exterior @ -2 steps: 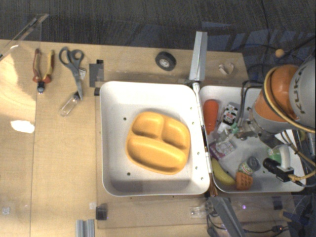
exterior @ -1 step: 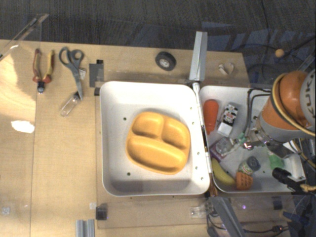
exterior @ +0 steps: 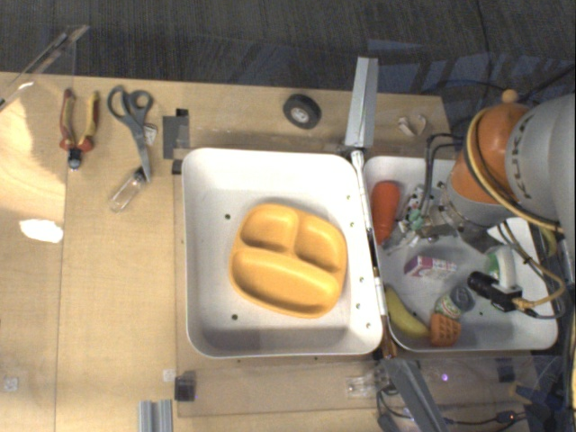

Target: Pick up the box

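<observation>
The small white-and-purple cardboard box (exterior: 430, 265) is lying flat in the right bin (exterior: 540, 336), beside a smooth orange carrot (exterior: 385, 207). The jaws (exterior: 416, 221) are hovering just above-left; their spread cannot be told.

box (exterior: 430, 265) hemmed by carrot (exterior: 384, 209), banana (exterior: 405, 314), arm (exterior: 531, 165) overhead

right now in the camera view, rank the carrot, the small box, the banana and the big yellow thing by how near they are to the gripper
From the gripper, in the right bin:
1. Carrot, just to its left by the bin's left wall; box, just below it. Too close to call.
2. Banana, at the bin's lower left corner.
3. Yellow object, in the left bin.
</observation>
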### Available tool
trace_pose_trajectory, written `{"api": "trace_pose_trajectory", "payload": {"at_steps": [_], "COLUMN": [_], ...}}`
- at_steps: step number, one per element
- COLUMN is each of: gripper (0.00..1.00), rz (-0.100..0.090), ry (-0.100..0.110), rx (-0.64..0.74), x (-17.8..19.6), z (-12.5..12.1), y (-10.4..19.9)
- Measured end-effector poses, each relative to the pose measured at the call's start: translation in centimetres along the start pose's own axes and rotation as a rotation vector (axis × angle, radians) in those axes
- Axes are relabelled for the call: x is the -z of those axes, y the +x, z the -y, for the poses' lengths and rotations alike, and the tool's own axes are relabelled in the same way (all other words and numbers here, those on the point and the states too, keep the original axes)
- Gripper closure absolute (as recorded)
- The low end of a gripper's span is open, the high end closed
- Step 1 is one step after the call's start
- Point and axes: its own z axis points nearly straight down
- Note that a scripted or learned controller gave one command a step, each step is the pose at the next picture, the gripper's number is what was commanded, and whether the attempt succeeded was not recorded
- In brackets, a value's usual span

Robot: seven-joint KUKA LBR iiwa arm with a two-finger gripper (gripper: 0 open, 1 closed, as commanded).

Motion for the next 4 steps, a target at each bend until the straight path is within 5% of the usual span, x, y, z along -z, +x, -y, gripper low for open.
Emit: {"api": "trace_pose_trajectory", "payload": {"at_steps": [1, 2, 3, 4], "gripper": [0.00, 1.00, 0.00, 0.00], "rz": [0.002, 0.008, 0.008, -0.001], "ry": [0.002, -0.009, -0.009, 0.000], "rx": [0.041, 0.042, 0.042, -0.152], "x": [0.1, 1.4, 1.4, 0.1], "z": [4.1, 3.7, 3.7, 7.0], "y": [-2.9, -3.0, -3.0, -3.7]}}
